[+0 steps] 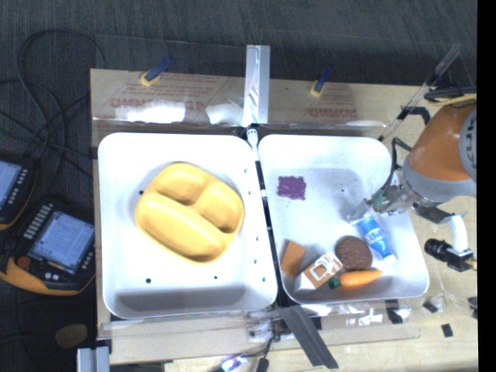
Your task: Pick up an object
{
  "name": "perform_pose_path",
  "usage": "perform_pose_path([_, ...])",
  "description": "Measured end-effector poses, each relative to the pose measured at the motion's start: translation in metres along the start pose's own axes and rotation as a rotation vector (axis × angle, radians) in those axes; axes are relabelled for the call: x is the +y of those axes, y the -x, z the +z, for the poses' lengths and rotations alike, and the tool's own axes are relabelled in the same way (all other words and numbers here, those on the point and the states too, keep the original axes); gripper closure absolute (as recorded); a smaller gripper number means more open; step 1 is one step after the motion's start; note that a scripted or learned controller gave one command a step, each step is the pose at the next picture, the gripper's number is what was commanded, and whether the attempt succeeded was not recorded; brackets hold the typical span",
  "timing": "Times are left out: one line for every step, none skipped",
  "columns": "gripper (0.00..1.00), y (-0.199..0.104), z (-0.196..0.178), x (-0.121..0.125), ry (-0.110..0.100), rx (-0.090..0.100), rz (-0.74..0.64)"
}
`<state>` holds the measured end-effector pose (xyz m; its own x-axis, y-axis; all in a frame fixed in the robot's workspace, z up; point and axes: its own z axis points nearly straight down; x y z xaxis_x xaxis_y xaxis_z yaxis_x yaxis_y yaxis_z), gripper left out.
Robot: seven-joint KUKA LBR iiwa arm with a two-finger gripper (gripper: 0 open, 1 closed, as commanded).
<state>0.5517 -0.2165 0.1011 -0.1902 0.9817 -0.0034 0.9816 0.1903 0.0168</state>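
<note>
The wooden bench (364, 103) stood on dark carpet (232, 14), two white bins side by side. The left bin (116, 285) held a big yellow bread-like object (190, 211). At right of frame the gripper (370, 205) hung above a blue packet (377, 237) in the right bin (341, 149); its state could not be told.

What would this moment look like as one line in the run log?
gripper in right bin | above blue packet | carrot untouched

No text is legible to me. The faint red print on the far clear sheet (155, 98) is unreadable.
</note>
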Motion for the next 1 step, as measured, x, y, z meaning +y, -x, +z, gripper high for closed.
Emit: perform_pose_path([1.0, -0.0361, -0.068, 0.0188, -0.018, 0.003, -0.001])
